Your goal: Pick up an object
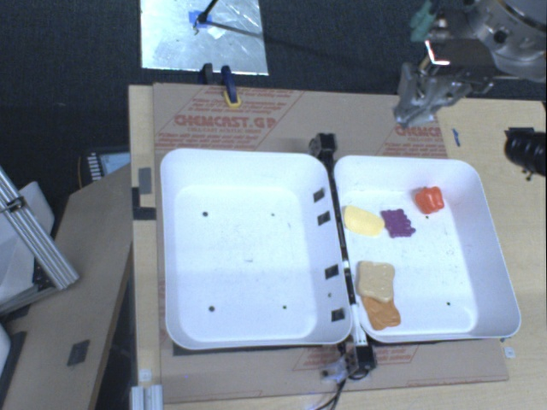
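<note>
The right bin [487, 254] holds several small objects. A yellow lemon-shaped piece [363, 221] lies by its left wall, with a purple grape cluster [397, 223] just to its right. A red-orange pepper [429, 199] sits toward the far side. A tan bread slice [376, 280] lies near the front left, overlapping an orange piece [383, 313]. My gripper [416, 109] hangs above the cardboard beyond the right bin's far rim, apart from all the objects, with nothing seen in it.
The left bin [244, 246] sits beside the right one, with black clips [325, 220] along their shared wall. A foil sheet [203, 24] and a yellow-blue clamp [229, 88] lie at the back. A black fixture [526, 150] stands at right, and an aluminium rail [30, 233] at left.
</note>
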`<action>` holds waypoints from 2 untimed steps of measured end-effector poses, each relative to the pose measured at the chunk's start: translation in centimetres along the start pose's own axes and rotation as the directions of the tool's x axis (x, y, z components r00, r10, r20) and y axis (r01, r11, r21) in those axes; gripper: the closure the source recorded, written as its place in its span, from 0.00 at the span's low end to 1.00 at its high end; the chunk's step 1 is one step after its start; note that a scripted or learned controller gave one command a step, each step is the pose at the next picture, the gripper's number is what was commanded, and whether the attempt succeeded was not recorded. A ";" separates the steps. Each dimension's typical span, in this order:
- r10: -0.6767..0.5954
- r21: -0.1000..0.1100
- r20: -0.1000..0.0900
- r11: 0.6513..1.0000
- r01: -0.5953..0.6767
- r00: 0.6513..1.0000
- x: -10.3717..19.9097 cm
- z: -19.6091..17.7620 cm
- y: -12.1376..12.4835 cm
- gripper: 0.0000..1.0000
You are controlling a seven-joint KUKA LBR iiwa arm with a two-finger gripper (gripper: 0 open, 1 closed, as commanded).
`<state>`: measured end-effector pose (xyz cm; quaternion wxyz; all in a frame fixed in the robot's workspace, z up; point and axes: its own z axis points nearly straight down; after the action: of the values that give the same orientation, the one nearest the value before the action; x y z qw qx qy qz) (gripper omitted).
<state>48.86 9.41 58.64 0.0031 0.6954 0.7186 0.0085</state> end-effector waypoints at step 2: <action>-0.008 -0.005 -0.002 1.000 0.008 1.000 0.1 -2.2 0.1 1.00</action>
<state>48.90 9.46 60.88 0.0042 0.6925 0.7213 0.0112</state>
